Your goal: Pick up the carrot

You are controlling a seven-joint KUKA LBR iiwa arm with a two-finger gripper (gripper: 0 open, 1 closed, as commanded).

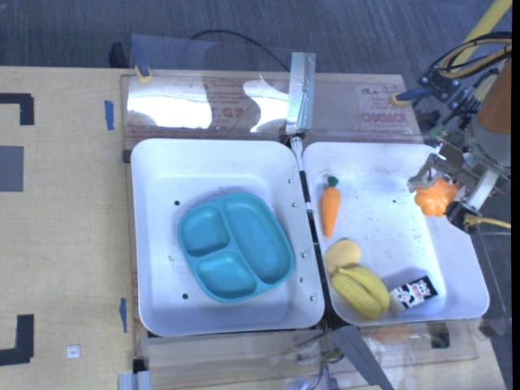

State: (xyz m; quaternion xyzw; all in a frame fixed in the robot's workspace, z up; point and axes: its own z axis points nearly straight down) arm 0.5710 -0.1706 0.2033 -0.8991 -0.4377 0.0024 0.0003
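Two white bins [154, 218], carrot [330, 206] lying loose, claw [443, 187] clenched on orange fruit [435, 199].

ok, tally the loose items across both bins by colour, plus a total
Orange: 2, the carrot and an orange fruit at the gripper
Yellow: 2, the corn cob and a pale yellow piece touching it
Blue: 1, the divided plate in the left bin
Black and white: 1, the small carton
Total: 6
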